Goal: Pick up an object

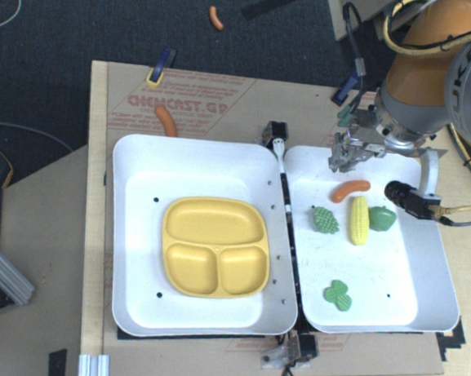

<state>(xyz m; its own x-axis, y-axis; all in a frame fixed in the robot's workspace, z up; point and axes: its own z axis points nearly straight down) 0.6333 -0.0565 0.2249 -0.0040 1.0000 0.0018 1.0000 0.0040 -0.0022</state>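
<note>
Gripper (346, 158) over rt bin (424, 277) far edge, finger state: cannot tell | sausage (350, 189) just below gripper, apart | corn (359, 220), green pepper (381, 218), 2 green veg in rt bin | yellow tray (214, 247) in lt bin (133, 240)

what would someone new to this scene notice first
The yellow divided tray stands out most, lying in the middle of the left bin. Next comes the cluster of toy food in the right bin: an orange sausage, a yellow corn cob, a green pepper and two green pieces. The grey arm with its orange band reaches in at the upper right, its tool hanging just above the sausage.
</note>
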